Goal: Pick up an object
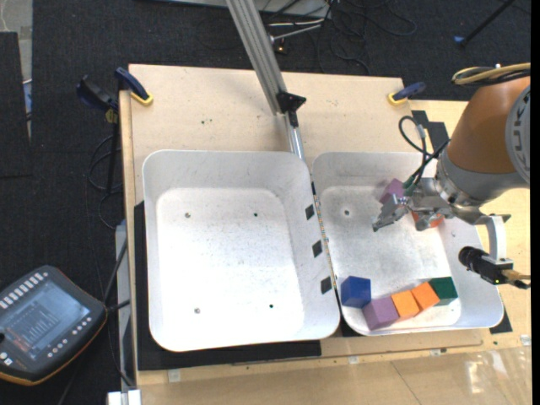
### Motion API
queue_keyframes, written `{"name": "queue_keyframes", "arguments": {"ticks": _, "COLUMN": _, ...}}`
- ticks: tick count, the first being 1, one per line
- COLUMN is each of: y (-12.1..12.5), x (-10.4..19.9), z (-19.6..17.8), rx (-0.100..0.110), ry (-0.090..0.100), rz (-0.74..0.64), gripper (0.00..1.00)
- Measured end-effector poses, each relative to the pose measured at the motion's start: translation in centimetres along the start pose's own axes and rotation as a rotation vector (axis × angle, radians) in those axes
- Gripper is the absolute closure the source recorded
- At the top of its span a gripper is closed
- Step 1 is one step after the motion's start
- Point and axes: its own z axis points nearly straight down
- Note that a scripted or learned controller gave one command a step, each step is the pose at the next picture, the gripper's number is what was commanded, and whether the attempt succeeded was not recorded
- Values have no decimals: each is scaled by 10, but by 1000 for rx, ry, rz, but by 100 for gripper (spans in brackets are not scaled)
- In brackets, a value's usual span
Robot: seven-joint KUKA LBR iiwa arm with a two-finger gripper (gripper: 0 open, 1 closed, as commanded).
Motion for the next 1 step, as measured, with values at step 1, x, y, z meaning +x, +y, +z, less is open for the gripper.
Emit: {"name": "queue_keyframes", "arguments": {"ticks": 1, "y": -2, "x": 4, "z": 64, "rx": 1, "ry": 0, "rz": 2, "gripper": 0}}
